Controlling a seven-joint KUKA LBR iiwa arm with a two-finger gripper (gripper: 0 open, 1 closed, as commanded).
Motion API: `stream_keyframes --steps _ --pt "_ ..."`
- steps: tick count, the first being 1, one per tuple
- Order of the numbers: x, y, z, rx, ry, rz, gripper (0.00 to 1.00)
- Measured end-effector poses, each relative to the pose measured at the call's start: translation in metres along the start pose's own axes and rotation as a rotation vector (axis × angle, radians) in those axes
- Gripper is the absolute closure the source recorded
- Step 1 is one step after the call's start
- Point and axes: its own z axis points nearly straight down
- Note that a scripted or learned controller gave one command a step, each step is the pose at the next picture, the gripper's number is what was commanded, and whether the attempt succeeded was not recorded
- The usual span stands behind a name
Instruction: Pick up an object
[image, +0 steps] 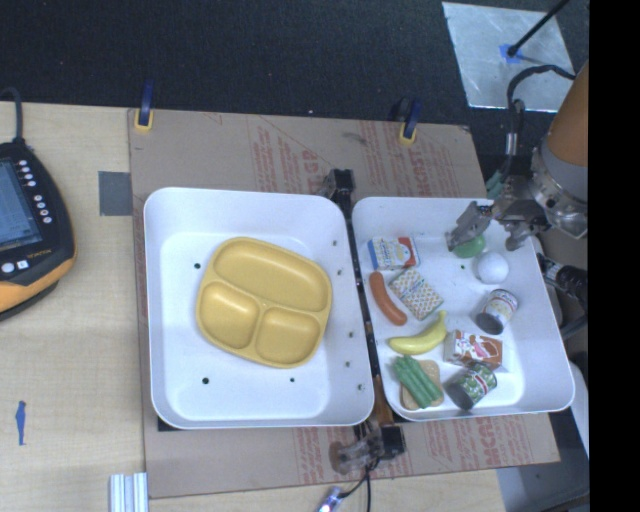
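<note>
The right bin (548, 330) holds several small objects. My gripper (491, 233) hangs over its far right corner, open, with nothing between its fingers. The left finger (464, 228) is just above a small green object (473, 246). A white ball (491, 267) lies just in front of the gripper. Further forward are a small can (497, 309), a red packet (474, 348) and a green can (471, 387). Toward the bin's left side lie a red and white carton (392, 252), a sausage (387, 298), a checkered packet (416, 294), a banana (418, 338) and a green vegetable piece (413, 382).
The left bin (170, 390) holds a yellow divided plate (264, 300). A black and orange pendant (28, 235) lies at the bench's left edge. Clamps (405, 118) hold the cardboard sheet at the back. The arm's wrist (560, 185) stands over the right bin's far right rim.
</note>
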Motion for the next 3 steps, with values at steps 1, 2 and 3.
stream_keyframes --steps 1,2,3 --pt "0.009 -0.015 0.117 0.003 0.000 -0.001 0.00" --pt "0.023 -0.085 0.177 0.000 0.000 -0.002 0.00" --pt "0.030 -0.095 0.176 -0.010 -0.002 -0.003 0.00"
